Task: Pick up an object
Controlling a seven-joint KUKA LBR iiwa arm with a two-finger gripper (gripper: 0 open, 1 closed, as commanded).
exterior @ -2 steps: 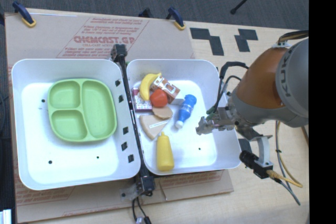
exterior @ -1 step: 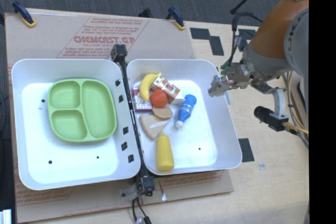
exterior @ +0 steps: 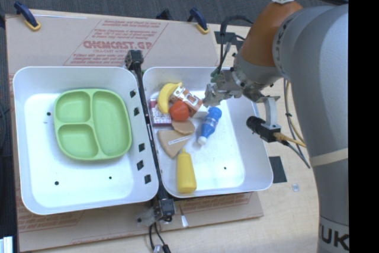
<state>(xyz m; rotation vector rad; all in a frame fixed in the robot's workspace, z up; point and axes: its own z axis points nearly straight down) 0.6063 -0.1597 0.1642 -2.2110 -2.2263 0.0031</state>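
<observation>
The right bin (exterior: 249, 169) holds a pile of toy items: a yellow banana (exterior: 167, 93), a red tomato (exterior: 179, 111), a blue bottle (exterior: 208, 123) with a white cap, a yellow mustard bottle (exterior: 185, 172), tan bread slices (exterior: 173, 140) and a small printed box (exterior: 190, 98). My gripper (exterior: 217, 93) hangs low over the bin's upper middle, just above the blue bottle's top end and right of the printed box. Nothing shows between its fingers.
The left bin (exterior: 35, 186) holds a green divided plate (exterior: 93, 124). A black clamp bar (exterior: 142, 115) runs between the two bins. Blue clips (exterior: 199, 19) pin the cardboard sheet behind. The right bin's right half is bare white floor.
</observation>
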